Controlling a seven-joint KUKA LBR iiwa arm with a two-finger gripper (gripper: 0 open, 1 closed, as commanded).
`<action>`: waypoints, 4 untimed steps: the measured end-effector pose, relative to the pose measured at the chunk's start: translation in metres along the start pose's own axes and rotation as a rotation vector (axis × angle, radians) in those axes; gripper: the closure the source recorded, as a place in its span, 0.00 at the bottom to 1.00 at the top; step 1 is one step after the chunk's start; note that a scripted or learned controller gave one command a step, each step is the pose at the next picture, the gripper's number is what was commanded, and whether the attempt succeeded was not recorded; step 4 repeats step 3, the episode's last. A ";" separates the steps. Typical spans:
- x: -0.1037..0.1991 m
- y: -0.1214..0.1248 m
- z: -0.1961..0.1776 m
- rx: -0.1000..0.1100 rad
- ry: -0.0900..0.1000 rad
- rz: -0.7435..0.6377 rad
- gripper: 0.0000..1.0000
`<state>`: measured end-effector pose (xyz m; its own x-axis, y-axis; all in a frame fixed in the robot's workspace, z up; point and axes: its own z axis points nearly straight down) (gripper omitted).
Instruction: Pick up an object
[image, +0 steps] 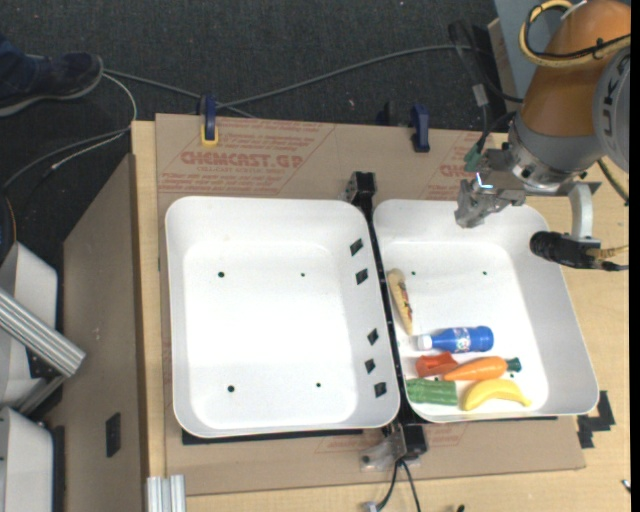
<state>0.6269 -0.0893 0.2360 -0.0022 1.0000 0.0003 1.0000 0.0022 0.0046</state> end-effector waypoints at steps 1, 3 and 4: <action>0.045 -0.001 -0.002 0.005 0.002 -0.004 1.00; 0.161 -0.007 0.018 0.009 0.002 -0.004 1.00; 0.161 -0.007 0.018 0.009 0.002 -0.004 1.00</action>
